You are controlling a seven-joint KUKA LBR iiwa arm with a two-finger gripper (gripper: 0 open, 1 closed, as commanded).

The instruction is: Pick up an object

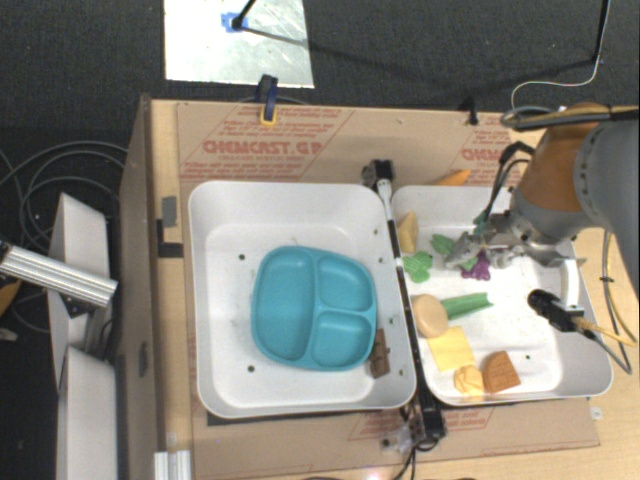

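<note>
My gripper (470,251) is low in the right bin (580,368), near its back left. It hangs just above a purple grape bunch (481,266) and beside a green leafy piece (443,242). Nothing shows as lifted. Close by in the same bin lie another green leafy piece (417,265), a long green vegetable (464,304), a pale round bun (431,316), a yellow cheese square (451,349), a small yellow pastry (467,379), a brown bread piece (500,371) and a pale yellow piece (407,233) by the left wall.
The left bin (230,228) holds a teal divided plate (312,308), and a small brown piece (380,353) lies at its right wall. An orange piece (455,178) lies on the cardboard behind the right bin. The arm (570,183) comes in from the right.
</note>
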